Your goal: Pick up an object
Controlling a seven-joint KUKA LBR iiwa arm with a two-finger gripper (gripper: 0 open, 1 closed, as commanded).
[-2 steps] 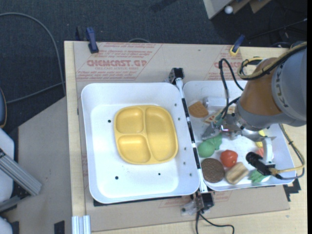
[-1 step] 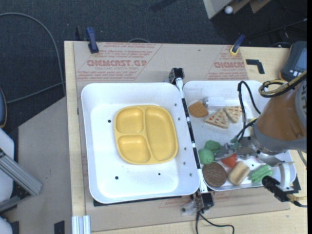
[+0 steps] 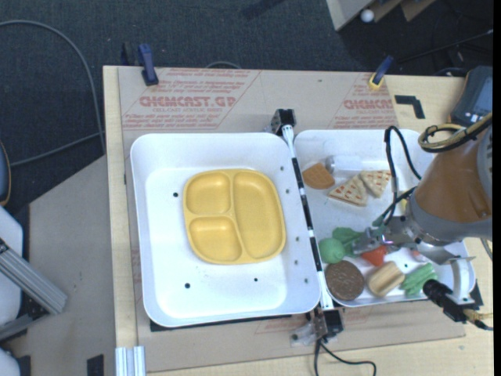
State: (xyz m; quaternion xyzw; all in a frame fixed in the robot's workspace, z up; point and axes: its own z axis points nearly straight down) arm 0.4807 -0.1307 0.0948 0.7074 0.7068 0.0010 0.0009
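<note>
The right bin (image 3: 309, 143) holds several toy foods. A brown round cookie (image 3: 318, 176) and two sandwich wedges (image 3: 350, 191) (image 3: 376, 182) lie at its far side. Near the front sit a green vegetable (image 3: 335, 246), a small red piece (image 3: 376, 254), a dark brown patty (image 3: 344, 280), a tan bread roll (image 3: 385, 278) and a green leafy piece (image 3: 419, 277). My gripper (image 3: 373, 242) hangs low over the front of this bin, right above the red piece and beside the green vegetable. The wrist hides part of the red piece.
The left bin (image 3: 156, 288) bears a yellow three-compartment plate (image 3: 233, 214). A black divider rail (image 3: 301, 202) runs between the bins. The grey arm with its orange band (image 3: 458, 186) covers the right bin's right side. A black cable (image 3: 391, 163) loops above the sandwiches.
</note>
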